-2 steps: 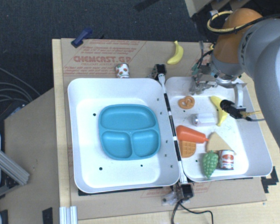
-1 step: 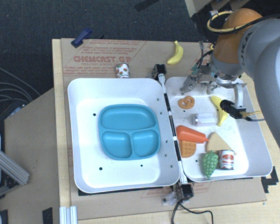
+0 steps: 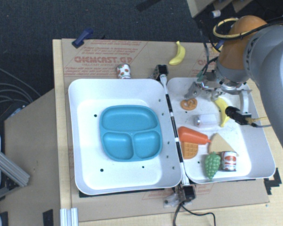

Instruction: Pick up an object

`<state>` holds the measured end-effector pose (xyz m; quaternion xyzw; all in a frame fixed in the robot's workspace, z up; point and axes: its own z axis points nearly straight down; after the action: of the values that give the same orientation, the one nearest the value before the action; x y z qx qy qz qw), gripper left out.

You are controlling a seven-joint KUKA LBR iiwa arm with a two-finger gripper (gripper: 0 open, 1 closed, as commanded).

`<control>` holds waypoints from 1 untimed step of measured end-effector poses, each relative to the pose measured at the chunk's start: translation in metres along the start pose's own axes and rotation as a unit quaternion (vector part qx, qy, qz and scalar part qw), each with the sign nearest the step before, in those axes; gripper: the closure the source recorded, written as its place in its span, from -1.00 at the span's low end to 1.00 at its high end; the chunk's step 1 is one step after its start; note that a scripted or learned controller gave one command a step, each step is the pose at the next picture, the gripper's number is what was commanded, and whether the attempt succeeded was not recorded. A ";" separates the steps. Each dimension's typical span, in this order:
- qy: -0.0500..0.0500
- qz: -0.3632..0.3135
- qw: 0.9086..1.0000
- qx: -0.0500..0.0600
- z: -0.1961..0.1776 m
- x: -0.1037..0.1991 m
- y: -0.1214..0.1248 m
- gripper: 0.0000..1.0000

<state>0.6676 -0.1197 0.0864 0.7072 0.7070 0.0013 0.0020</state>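
Observation:
My gripper [image 3: 199, 89] hangs over the far end of the right bin [image 3: 262, 154], just above a small brown pretzel [image 3: 189, 104]. A yellow banana-shaped piece [image 3: 221, 111] lies just right of the gripper. Nearer the front are a pale clear cup [image 3: 205, 121] on its side, an orange carrot [image 3: 193, 135], a waffle square [image 3: 190, 150], a tan wedge of bread [image 3: 220, 144], a green bumpy fruit [image 3: 212, 165] and a small red-and-white can [image 3: 229, 161]. I see nothing between the fingers.
The left bin [image 3: 80, 102] holds a blue divided plate [image 3: 130, 132]. On the bench beyond the bins lie a yellow banana [image 3: 178, 54], a small patterned can [image 3: 124, 70] and a blue object [image 3: 82, 37]. The arm's grey body covers the right bin's far right corner.

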 end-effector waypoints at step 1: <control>0.000 -0.001 1.000 -0.002 -0.011 0.001 0.001 1.00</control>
<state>0.6689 -0.1189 0.0977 0.7067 0.7075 0.0026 0.0037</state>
